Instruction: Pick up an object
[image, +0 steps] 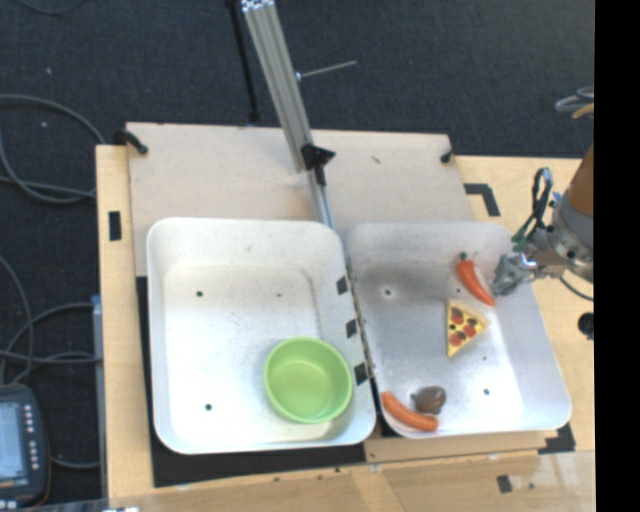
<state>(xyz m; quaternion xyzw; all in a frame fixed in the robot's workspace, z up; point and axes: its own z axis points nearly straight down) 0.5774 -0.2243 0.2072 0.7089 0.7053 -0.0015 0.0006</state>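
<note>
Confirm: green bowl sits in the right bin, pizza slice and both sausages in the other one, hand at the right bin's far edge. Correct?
Not quite. The green bowl sits in the left bin, not the right. The pizza slice and both sausages lie in the right bin, with the hand at its far right edge. The camera view shows this.

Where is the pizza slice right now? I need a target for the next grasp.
The pizza slice lies in the right bin, toward its right side, just below the red chili pepper and up-right of the brown lump.
</note>
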